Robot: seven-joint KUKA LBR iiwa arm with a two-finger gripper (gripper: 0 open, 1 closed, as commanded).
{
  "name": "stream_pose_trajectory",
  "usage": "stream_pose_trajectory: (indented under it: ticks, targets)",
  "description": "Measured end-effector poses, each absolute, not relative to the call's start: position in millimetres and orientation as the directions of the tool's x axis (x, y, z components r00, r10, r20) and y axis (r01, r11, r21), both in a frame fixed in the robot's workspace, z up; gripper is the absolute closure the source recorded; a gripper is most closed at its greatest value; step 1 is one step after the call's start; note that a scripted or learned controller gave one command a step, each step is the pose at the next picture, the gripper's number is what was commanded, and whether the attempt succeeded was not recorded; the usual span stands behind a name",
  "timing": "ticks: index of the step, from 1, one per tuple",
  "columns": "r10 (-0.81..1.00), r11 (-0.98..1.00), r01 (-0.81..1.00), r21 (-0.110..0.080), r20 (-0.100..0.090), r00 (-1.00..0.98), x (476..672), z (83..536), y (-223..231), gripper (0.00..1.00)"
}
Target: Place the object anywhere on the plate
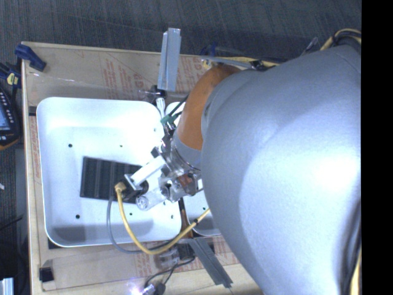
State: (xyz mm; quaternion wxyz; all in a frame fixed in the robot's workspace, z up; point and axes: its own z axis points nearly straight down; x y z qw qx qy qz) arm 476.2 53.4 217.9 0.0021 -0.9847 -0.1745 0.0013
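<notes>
Black ribbed rectangular slab (pixel 101 177), flat and dark, probably plastic or rubber, was the one loose thing to go on. It lay flat on the floor of the shallow white left bin (pixel 61 128), left of centre in the frame, long side running left to right. Honestly it could've been the plate or the object. It read more like the plate, but that's a guess.

Handling-wise it looked thin, stiff and light, nothing fragile. The ribs should give some bite, so it's likely not too slippery. The catch was that it sat flush on the bin floor, so a straight top-down pinch had little to grab. Best bet would be across the short width near one end, or catching an edge.

The two-finger gripper (pixel 173 188) sat low over the slab's right end, near the middle of the frame, tucked under the wrist. There was no telling if it was open, closed or holding anything.

Count:
- one slab
- one grey arm (pixel 276 165), which filled the right side
- one gripper
- two white bins, the right bin (pixel 207 221) just a sliver peeking out under the arm
</notes>
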Motion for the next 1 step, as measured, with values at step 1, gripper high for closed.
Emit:
stream_pose_trajectory:
  ticks: [1]
  targets:
    - [0.205, -0.979, 0.205, 0.001, -0.003, 0.979, 514.6, 190.0, 88.4, 1.00]
